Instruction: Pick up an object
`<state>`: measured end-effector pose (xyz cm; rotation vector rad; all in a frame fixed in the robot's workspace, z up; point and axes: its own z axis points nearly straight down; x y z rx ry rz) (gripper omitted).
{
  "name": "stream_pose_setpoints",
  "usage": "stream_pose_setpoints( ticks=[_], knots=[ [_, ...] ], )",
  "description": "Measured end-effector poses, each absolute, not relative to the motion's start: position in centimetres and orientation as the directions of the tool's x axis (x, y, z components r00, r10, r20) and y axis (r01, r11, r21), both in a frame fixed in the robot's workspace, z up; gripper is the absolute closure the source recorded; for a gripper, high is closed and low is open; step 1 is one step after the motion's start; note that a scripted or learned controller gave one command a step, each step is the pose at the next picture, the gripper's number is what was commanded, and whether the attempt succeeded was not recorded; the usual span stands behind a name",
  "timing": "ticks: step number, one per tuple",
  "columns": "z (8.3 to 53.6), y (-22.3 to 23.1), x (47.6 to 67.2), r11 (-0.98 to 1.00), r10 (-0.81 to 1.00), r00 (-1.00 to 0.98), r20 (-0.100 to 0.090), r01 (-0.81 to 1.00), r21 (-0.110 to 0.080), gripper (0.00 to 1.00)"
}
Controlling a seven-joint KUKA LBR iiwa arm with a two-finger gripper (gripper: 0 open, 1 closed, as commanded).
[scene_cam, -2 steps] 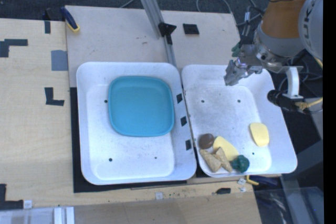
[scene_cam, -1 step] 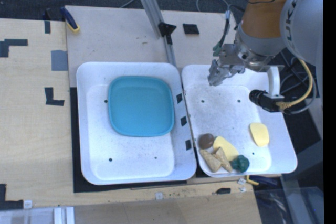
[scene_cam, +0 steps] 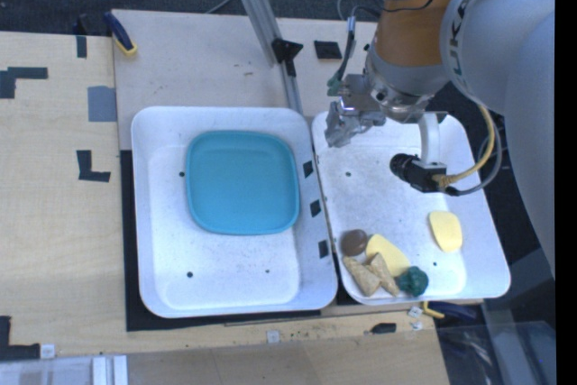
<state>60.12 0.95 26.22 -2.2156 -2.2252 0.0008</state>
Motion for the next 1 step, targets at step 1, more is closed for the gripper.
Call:
stream_pose_setpoints(
  ticks=[1],
  knots=[
    [24.82, 5.99, 60.31, 0.004, 1.0, -0.004, 0.0, 1.0, -0.002, 1.0]
  ],
)
